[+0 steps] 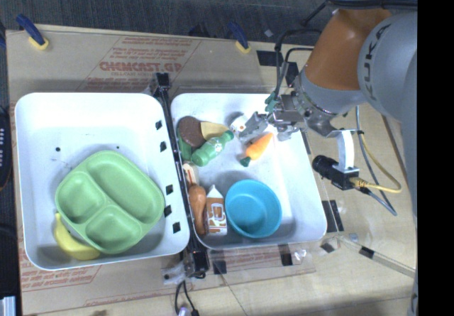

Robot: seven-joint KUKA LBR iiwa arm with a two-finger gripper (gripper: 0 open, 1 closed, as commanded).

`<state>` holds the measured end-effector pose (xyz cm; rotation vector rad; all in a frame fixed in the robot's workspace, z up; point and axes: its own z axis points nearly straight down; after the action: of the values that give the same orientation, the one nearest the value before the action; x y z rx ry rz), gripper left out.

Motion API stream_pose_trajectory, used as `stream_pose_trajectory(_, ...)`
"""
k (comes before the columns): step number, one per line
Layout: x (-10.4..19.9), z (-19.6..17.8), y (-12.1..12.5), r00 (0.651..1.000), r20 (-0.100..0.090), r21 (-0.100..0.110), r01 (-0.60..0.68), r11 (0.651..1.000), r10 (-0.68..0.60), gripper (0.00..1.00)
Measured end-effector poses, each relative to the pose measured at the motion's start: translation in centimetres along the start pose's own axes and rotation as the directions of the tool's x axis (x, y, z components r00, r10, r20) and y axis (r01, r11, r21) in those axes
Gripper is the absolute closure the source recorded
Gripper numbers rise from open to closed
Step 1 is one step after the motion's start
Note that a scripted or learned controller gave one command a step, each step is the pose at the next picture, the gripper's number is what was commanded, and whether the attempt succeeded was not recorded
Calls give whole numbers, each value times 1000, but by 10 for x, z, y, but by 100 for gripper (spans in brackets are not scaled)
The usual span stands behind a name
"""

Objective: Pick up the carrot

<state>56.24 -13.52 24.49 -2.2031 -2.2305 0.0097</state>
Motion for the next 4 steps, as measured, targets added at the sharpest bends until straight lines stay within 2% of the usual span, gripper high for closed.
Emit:
stream_pose_trajectory(1, -43, 132, 50, 1000, 10, -13, -26, 1000, 27, 0)
stream_pose_trajectory(2, -42, 122, 50, 1000, 10, -8, -18, 1000, 18, 100)
stream_pose_trajectory(3, -71, 153, 3, 868, 2, 0, 497, 868, -497, 100)
stream_pose_trajectory(4, -19, 90, 29, 865, 7, -7, 502, 865, -502, 100)
